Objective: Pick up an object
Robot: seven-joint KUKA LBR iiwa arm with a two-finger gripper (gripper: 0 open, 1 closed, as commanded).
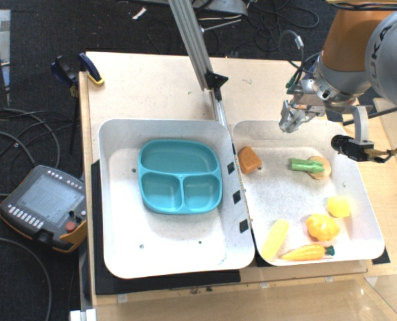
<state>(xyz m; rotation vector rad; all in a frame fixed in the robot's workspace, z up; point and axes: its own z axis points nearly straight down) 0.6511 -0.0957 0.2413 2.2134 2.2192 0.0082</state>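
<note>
Gripper (pixel 293 122) above right bin's (pixel 359 179) far rim, apparently empty, finger spread too blurred to tell.

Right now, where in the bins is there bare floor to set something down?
Right bin: a free patch mid-floor, bordered by the bread piece, green toy and banana. Its near right corner is crowded with yellow fruit and a carrot. Left bin: bare floor below the blue tray.
</note>
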